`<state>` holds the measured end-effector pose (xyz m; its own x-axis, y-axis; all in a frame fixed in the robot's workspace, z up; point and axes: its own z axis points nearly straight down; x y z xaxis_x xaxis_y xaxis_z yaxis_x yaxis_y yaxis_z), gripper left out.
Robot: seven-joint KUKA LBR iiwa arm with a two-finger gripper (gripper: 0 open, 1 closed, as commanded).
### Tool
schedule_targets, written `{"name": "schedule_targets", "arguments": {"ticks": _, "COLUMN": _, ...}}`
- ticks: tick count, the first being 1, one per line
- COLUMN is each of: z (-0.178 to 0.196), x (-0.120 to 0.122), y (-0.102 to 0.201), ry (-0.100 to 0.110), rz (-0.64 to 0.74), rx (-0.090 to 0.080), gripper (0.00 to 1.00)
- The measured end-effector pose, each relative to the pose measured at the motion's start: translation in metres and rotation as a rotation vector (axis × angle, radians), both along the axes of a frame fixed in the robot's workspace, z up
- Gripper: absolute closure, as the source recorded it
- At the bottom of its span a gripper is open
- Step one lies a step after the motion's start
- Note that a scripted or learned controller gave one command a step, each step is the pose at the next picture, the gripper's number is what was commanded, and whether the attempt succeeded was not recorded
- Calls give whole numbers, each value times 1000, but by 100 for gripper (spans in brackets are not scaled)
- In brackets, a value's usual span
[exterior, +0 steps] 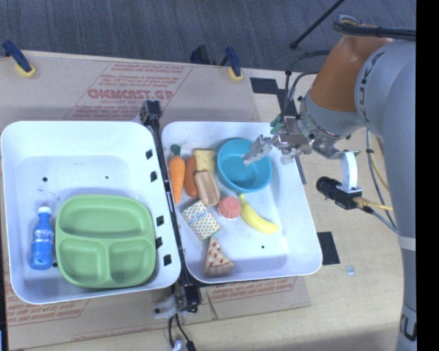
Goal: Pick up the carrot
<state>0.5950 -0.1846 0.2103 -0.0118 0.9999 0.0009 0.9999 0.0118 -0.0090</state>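
Small orange toy carrot (177, 178) lies lengthwise against right white bin's (296, 196) left wall; likely light, rigid, slick plastic, best pinched mid-body across its width; gripper (259, 152) fingers apart over blue bowl (243, 167).

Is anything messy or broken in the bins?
Nothing looks spilled or broken. The toy food is just jumbled in the right bin, with the carrot by its left wall. The bottle lies flat beside the green tray.

Glossy plastic carrot (177, 177), smooth white bins (14, 196)
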Motion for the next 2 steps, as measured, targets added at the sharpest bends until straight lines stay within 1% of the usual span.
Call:
{"name": "schedule_targets", "arguments": {"ticks": 1, "z": -101, "x": 8, "y": 86, "ry": 11, "rz": -43, "rx": 4, "gripper": 0}}
{"name": "schedule_targets", "arguments": {"ticks": 2, "z": -111, "x": 23, "y": 88, "ry": -3, "rz": -453, "rx": -5, "gripper": 0}}
